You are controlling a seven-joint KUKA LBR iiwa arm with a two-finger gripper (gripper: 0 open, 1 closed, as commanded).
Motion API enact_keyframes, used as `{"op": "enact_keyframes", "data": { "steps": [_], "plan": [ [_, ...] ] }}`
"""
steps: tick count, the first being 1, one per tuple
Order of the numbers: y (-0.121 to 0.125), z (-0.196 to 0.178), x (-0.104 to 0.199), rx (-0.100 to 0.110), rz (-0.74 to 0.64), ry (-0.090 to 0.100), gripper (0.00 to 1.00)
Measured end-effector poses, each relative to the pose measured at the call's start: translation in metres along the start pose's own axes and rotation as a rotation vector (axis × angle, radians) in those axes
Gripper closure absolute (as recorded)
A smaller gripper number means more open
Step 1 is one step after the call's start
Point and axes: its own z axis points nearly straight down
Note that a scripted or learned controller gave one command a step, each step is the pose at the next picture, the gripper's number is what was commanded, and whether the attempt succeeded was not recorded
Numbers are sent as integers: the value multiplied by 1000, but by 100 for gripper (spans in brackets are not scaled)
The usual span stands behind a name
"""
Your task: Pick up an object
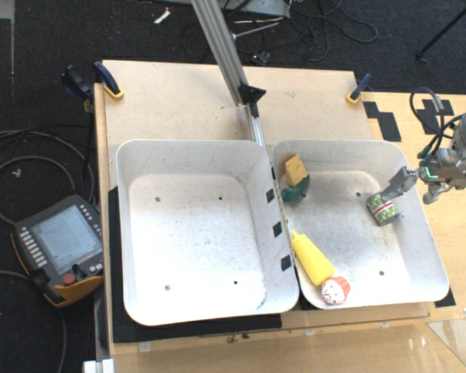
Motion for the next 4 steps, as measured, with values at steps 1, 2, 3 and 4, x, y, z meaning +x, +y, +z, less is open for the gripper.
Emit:
{"op": "enact_keyframes", "data": {
  "steps": [1, 2, 3, 4],
  "plan": [
    [3, 44, 2, 5, 1, 1, 0],
    [-4, 92, 8, 5, 2, 2, 0],
    [-1, 139, 16, 5, 2, 2, 0],
    [0, 126, 15, -1, 1, 0, 100]
  ]
}}
